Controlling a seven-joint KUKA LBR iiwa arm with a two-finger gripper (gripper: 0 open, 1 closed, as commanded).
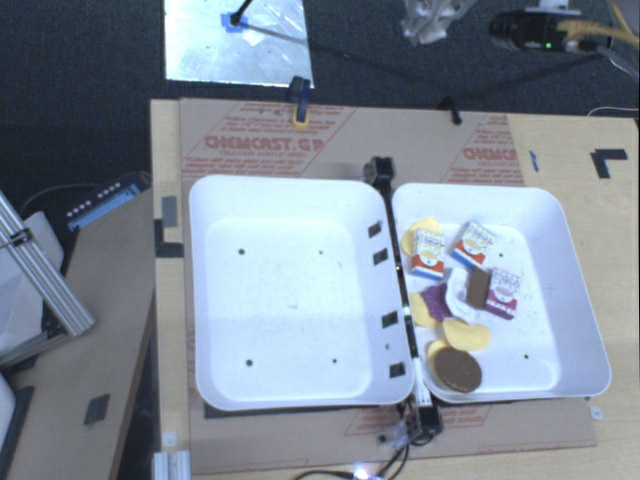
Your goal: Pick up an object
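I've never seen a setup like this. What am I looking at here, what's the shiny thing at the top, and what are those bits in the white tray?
One camera looks down at a slant on a workbench. Two shallow white bins sit side by side: the left bin and the right bin. The right one has small play-food pieces clustered by its left wall: little cartons, yellow chips, a brown disc. The pale metal piece at the top is the robot's gripper, its grabbing hand, up above the far edge of the bench. It holds nothing that I can see. Its job is picking up one piece.

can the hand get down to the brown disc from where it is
Probably yes. The hand hangs high beyond the bins, and the brown disc lies uncovered near the right bin's front edge, with only a yellow chip touching it.
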